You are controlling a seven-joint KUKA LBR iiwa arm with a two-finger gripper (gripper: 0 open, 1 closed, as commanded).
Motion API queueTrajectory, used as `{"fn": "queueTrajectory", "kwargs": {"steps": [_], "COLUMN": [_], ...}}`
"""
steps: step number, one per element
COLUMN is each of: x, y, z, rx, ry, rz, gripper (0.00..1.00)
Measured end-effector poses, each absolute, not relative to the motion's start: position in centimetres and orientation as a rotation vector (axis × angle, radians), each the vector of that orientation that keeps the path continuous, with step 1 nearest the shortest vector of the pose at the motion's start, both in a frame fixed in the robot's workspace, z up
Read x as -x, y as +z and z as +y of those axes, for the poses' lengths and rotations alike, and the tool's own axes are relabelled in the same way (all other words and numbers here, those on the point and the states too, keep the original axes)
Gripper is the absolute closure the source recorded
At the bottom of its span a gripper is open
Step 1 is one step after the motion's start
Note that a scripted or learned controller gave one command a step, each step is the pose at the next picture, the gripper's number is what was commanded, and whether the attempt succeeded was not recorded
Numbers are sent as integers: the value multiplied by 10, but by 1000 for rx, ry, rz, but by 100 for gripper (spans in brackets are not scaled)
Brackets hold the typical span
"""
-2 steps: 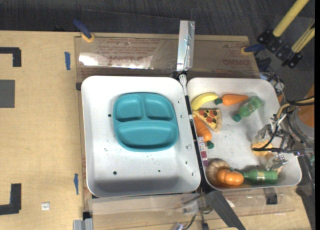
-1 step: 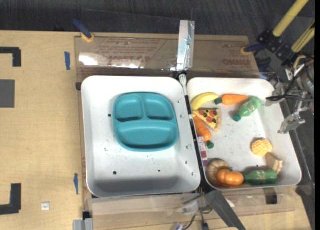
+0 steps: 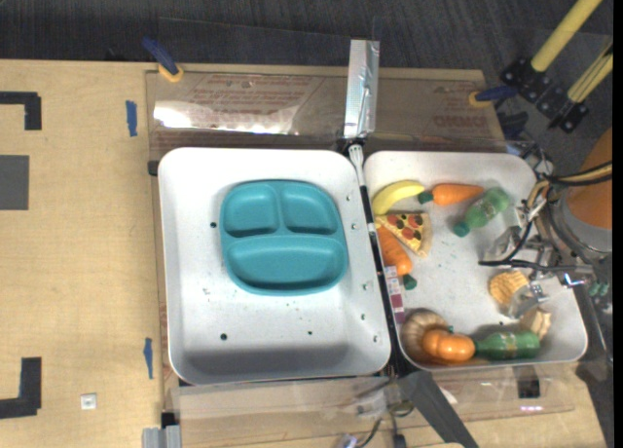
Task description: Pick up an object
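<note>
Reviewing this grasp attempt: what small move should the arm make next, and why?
Probably a short straight descent. The gripper hangs at the right bin's right side, just above a tan waffle-like toy, with nothing visibly between its fingers. The green toy lies apart, nearer the front wall.

The arm (image 3: 594, 212) is cut off at the right edge; the gripper (image 3: 521, 276) blurs among cables above the cracker (image 3: 508, 287).

Bench (image 3: 78, 271) — two white bins (image 3: 185, 339) side by side

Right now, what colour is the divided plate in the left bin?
Teal, plain; the three-compartment plastic plate shows best in the camera view.
</note>
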State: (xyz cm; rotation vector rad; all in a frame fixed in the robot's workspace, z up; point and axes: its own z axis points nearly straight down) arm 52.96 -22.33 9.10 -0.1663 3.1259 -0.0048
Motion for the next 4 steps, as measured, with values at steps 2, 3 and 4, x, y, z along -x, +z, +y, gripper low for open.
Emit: {"fn": "queueTrajectory", "kwargs": {"steps": [2,3,4], "x": [-599,-659,-642], "y": [90,188,89], "z": [-222,-170,-132], "rx": [661,702,943], "ry": [-7,-8,-6], "rz": [3058,3043,2985], "gripper": [100,100,100]}}
